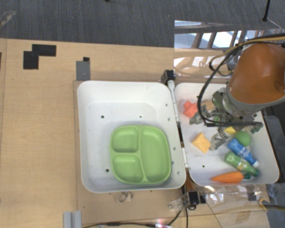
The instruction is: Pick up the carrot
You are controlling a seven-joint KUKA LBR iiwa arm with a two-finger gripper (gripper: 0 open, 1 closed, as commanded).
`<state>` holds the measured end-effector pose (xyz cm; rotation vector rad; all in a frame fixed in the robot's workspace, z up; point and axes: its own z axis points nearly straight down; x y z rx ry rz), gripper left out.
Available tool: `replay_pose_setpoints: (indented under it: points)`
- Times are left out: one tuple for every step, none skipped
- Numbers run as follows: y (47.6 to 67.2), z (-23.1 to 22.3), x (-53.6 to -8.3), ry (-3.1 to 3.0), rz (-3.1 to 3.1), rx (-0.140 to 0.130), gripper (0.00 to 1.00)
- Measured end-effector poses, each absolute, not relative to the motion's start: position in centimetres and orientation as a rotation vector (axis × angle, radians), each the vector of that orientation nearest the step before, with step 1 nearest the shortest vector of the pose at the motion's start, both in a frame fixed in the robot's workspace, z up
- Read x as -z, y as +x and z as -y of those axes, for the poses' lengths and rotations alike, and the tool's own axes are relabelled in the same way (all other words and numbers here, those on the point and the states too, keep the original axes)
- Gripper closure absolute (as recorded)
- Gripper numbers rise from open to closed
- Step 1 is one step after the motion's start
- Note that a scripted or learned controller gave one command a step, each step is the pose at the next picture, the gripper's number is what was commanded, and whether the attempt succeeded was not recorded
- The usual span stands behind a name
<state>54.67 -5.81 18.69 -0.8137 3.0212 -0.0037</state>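
The carrot, orange with a green end, lies along the front wall of the right bin. My gripper hangs over the middle of that bin, well behind and left of the carrot. Its fingers are spread open with nothing between them. A yellow cheese wedge lies just below the fingertips. The orange-banded wrist hides the bin's back right part.
In the right bin are a red piece, a small yellow piece, a green ball, a blue bottle and a green bottle right behind the carrot. The left bin holds a green divided plate.
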Motion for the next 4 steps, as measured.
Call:
replay_pose_setpoints:
  points:
    - [51.8, 9.0, -9.1, -0.695, -3.042, 0.007, 0.00]
    - [61.5, 8.9, -13.1, -0.834, -3.008, 0.007, 0.00]
    - [56.9, 6.4, -18.8, -1.088, -2.932, 0.005, 0.00]
    - [52.2, 9.4, -9.1, -0.925, -2.981, 0.009, 0.00]
